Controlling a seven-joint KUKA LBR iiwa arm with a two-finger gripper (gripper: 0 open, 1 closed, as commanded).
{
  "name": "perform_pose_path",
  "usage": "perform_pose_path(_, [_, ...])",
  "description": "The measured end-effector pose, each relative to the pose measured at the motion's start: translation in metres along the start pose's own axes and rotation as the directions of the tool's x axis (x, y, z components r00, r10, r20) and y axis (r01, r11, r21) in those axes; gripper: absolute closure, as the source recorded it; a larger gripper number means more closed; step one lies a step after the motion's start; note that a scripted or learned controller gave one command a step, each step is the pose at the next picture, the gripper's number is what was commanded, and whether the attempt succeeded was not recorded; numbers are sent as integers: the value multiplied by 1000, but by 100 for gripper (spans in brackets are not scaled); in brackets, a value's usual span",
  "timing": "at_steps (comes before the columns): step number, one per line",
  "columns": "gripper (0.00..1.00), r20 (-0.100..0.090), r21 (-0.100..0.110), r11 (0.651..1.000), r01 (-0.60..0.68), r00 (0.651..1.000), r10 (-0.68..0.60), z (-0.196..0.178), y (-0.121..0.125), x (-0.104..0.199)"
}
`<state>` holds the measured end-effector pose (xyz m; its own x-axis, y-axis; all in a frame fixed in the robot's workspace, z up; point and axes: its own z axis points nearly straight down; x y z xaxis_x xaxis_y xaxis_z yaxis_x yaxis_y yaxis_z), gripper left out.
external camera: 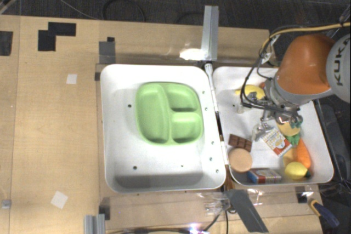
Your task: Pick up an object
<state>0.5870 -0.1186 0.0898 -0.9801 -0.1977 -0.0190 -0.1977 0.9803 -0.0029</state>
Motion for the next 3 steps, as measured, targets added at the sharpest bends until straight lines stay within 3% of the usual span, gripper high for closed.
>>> perform_pose_path(1, [0,0,2,1000,6,1000,-6,-2,3,46])
perform_pose_path(2, [0,-4,1,998,-69,998,69,2,-35,-19])
perform_pose_path(3, [0,-4,2,993,-120,993,120,-2,-23,56])
